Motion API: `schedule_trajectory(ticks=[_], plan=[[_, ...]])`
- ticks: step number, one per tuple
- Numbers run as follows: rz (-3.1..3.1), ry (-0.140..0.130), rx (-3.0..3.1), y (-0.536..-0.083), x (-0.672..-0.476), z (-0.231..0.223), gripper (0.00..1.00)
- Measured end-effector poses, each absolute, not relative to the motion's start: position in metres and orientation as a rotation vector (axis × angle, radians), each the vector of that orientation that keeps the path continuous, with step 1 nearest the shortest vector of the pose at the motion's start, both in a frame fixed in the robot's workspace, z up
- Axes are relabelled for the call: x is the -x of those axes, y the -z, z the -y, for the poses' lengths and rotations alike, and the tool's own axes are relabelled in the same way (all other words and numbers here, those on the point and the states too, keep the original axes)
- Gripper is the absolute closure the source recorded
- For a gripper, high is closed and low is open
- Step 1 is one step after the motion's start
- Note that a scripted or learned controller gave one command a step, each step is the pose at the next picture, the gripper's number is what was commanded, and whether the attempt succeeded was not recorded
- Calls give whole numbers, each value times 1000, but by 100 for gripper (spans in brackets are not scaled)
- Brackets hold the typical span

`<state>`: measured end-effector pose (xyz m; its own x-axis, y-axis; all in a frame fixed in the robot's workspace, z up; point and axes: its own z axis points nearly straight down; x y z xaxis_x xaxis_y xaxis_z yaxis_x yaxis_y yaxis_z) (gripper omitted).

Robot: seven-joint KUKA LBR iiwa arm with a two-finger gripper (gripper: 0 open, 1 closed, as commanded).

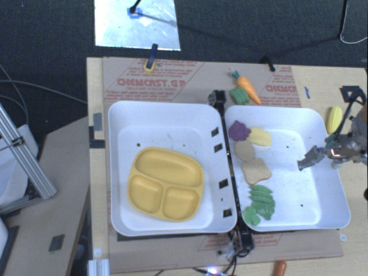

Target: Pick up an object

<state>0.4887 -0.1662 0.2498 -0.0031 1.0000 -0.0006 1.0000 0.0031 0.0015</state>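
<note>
Left, your bin [118,154] holds a yellow tray [167,184]; right bin [330,203] holds toy foods [256,171]; gripper [313,157] state: can't tell.

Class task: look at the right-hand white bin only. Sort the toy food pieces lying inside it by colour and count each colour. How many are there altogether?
Purple: 1, the purple piece
Yellow: 1, the yellow piece
Tan: 2, the upper tan piece and the lower tan piece
Green: 2, the pea pods and the green leafy piece
Total: 6 in the right bin
</note>
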Motion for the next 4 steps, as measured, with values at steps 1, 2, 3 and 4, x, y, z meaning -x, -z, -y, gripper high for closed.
schedule_trajectory(ticks=[1,2,3,4], plan=[[-2219,-1,-2223,-80,-491,207,0],[-2238,-10,-2205,-87,-536,100,0],[-2226,2,-2223,-84,-500,85,0],[-2222,-3,-2220,-95,-503,86,100]])
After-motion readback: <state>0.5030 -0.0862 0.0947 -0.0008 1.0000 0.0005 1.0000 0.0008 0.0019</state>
